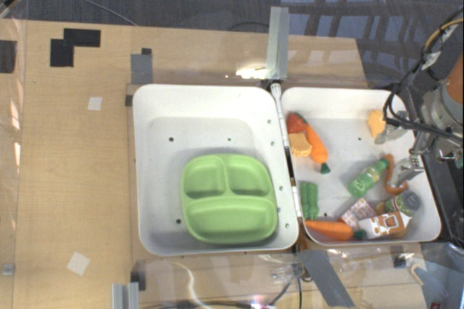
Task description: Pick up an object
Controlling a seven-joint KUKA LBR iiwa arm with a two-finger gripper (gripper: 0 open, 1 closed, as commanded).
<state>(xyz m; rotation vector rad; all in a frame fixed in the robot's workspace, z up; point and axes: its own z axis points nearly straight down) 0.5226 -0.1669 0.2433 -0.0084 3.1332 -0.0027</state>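
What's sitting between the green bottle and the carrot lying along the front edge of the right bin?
In the camera view, a small red-and-white packet lies between the green bottle and the front carrot, touching or nearly touching the carrot's tip.

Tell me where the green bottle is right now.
The green bottle lies tilted in the right bin, toward its right side, just left of the end effector and above the small carton.

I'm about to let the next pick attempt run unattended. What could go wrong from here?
1. The small carton, packet and can crowd the right bin's lower corner; a grasp there may catch several or slip.
2. The end effector hangs near the bin's right wall, which it might clip.
3. The green bottle lies tilted and could roll.
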